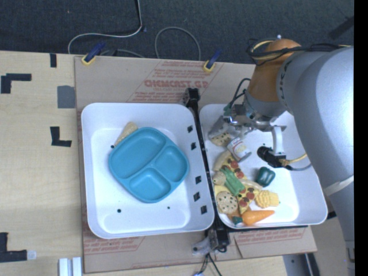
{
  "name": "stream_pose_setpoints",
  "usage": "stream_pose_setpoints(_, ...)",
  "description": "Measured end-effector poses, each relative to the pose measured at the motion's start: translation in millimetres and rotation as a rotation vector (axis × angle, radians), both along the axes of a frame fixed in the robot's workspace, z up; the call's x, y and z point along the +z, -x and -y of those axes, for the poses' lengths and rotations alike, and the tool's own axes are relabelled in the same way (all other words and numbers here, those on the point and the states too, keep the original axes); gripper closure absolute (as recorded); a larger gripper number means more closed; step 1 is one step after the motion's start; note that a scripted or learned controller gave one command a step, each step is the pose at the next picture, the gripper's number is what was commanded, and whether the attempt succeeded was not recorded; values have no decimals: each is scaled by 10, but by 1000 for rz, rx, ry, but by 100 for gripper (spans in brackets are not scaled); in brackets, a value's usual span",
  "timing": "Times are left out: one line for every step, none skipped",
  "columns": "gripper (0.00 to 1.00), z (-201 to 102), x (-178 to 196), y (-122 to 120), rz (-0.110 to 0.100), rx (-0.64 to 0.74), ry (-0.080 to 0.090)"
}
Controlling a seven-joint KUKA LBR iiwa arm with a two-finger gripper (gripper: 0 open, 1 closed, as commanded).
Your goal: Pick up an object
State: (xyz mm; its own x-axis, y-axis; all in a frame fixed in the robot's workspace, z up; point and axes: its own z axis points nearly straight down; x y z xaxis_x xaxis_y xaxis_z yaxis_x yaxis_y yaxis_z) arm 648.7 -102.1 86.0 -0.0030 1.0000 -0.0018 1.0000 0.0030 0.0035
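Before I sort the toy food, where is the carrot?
The carrot lies at the near edge of the right bin, just below the corn and right of the cookie.

Red print on the cardboard sheet [167,82] is too blurred to read.

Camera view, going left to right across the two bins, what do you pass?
Left bin → blue divided plate → divider between the bins → chocolate chip cookie → orange carrot → dark green pepper → right bin's far rim.
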Motion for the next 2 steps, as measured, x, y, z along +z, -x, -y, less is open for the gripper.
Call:
stream_pose_setpoints(0, -68, -5, -193, -9, 0, 2)
stream_pose_setpoints(0, 173, 13, 300, 2, -4, 0)
